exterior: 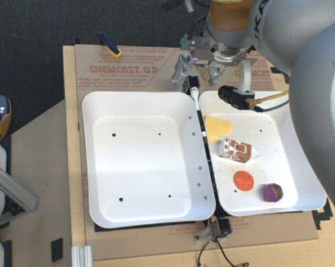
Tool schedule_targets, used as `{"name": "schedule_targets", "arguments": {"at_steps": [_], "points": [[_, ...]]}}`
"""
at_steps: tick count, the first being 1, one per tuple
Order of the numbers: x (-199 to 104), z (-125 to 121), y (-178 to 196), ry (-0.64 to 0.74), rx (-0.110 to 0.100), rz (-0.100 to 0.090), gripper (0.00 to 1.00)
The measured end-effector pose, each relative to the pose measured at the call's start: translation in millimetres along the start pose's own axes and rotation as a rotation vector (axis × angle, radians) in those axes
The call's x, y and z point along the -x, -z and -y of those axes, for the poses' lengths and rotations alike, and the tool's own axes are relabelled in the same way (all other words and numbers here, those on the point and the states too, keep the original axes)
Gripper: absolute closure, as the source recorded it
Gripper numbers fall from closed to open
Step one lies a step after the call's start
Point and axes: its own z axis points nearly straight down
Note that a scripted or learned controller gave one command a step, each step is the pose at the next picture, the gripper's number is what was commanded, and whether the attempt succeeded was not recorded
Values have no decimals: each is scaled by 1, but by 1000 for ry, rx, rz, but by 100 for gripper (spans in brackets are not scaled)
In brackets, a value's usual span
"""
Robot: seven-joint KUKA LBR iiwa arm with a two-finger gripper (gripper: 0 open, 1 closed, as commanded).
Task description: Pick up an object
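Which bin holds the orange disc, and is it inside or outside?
Inside the right bin. The orange disc lies flat on its floor, between a small printed box and a purple ball.

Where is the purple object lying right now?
The purple object lies in the right-hand bin near its front right corner, just right of the orange disc and apart from it.
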Motion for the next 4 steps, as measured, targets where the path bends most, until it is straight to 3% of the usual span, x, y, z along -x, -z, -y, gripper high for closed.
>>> {"name": "schedule_targets", "arguments": {"at_steps": [1, 2, 3, 4], "points": [[-41, -1, 81, -1, 3, -1, 0], [-108, 14, 200, 2, 7, -5, 0], [-104, 13, 202, -5, -4, 3, 100], [-128, 48, 279, -2, 1, -2, 100]]}}
